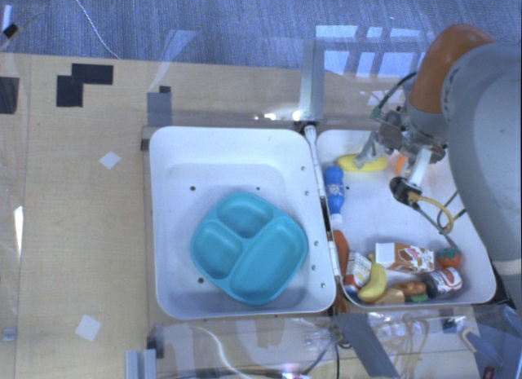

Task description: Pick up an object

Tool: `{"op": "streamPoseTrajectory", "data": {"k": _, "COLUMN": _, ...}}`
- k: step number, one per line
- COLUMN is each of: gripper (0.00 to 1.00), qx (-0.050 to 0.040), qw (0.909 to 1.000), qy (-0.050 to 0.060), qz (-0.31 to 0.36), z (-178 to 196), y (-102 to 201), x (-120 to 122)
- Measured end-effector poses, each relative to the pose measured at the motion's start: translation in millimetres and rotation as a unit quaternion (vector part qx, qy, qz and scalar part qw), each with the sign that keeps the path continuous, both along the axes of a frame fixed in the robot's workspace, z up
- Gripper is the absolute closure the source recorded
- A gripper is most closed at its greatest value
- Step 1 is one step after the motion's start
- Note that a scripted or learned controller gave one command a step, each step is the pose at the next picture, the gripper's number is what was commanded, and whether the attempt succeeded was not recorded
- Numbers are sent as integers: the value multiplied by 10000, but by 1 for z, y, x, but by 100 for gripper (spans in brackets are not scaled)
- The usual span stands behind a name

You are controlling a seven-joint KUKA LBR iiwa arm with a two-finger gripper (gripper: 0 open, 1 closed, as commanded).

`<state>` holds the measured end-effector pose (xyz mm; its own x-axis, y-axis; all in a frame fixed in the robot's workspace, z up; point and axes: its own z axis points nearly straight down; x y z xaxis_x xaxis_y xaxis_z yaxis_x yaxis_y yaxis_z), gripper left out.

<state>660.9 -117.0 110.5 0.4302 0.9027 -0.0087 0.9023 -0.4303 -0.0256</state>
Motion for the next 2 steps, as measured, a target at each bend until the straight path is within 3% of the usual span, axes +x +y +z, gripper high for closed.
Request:
{"op": "streamPoseTrajectory", "data": {"k": 1, "gripper": 0, "qx": -31, "qw": 9969, "qy": -160, "qz": -771, "z": -15, "y": -74, "x": 3}}
{"op": "streamPoseTrajectory", "data": {"k": 2, "gripper": 0, "qx": -11, "qw": 9977, "qy": -160, "qz": -651, "z": -22, "y": -80, "x": -93}}
